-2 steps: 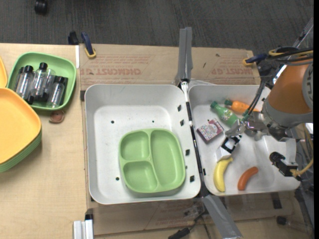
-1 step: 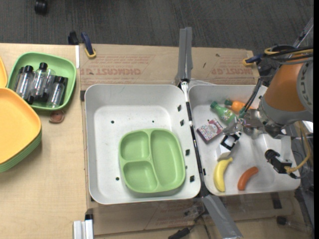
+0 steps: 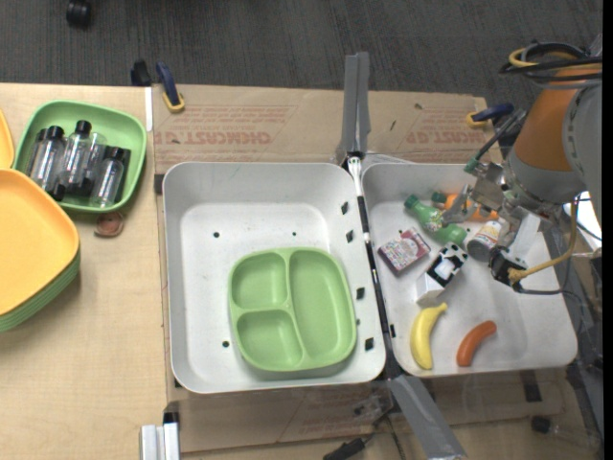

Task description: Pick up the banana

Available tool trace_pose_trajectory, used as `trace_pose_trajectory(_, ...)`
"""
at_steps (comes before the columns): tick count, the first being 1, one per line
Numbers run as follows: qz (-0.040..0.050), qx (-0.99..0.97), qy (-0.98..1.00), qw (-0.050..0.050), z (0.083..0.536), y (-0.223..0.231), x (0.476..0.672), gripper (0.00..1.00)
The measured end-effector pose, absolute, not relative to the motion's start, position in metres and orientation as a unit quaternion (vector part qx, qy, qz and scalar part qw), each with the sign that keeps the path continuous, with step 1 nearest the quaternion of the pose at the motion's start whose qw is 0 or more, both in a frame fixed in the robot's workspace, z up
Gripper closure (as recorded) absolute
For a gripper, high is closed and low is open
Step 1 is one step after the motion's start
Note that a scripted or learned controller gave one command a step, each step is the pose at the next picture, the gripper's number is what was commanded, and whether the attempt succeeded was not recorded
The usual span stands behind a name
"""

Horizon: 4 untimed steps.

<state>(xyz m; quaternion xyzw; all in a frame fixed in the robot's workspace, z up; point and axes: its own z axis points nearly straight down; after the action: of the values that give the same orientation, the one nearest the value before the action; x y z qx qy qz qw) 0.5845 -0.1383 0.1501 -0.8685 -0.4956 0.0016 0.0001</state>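
Your banana (image 3: 422, 334) lies near the right bin's (image 3: 546, 357) front edge. Your gripper (image 3: 476, 220) hovers well behind it; its grip can't be made out.

Brightness: even, fairly bright overhead light across the pale wooden bench (image 3: 96, 372).
Shadows: soft and short; a faint one lies under the green three-compartment plastic tray (image 3: 292, 310).
Glare: mild sheen on the two shallow white bins (image 3: 192, 257), washing out their floors.
Dim zone: the dark grey carpet (image 3: 287, 17) at the top.
Sharpness: moderate; small items in the right bin look soft and hard to read.
Distortion: little seen at the edges.
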Motion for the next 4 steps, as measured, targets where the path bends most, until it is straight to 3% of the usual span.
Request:
trace_pose_trajectory(1, 0.0025, -0.918, -0.396, 0.001, 0.176, -0.138, 0.583, 0.00)
trace_pose_trajectory(2, 0.0027, -0.940, -0.341, 0.001, 0.210, -0.102, 0.487, 0.00)
trace_pose_trajectory(3, -0.0098, -0.932, -0.361, -0.004, 0.112, -0.095, 0.485, 0.00)
trace_pose_trajectory(4, -0.0075, -0.933, -0.360, -0.002, 0.119, -0.095, 0.484, 1.00)
